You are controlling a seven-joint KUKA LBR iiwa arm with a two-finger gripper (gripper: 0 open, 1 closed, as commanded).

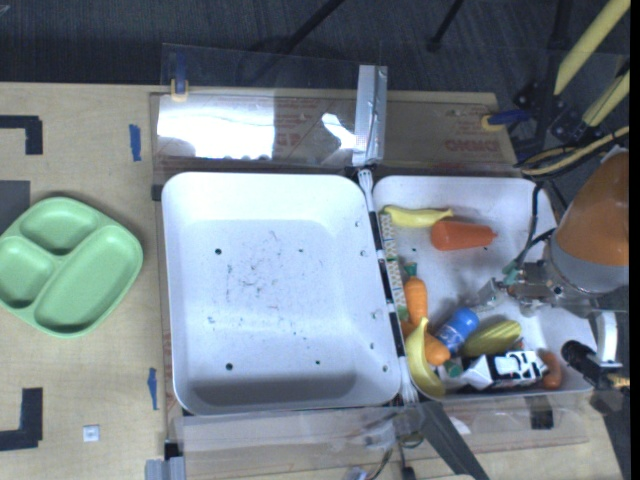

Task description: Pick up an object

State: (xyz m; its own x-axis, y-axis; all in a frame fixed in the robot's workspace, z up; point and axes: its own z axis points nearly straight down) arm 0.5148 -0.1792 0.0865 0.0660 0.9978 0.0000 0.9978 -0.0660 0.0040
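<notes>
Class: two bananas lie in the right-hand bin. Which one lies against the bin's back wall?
The smaller banana, just above the orange carrot. The other banana curves along the front-left corner.

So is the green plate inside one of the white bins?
No, the green plate sits on the bench, left of the left bin.

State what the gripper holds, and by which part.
Cannot be told: the two-finger gripper hangs over the right white bin, with nothing visibly between its fingers.
</notes>
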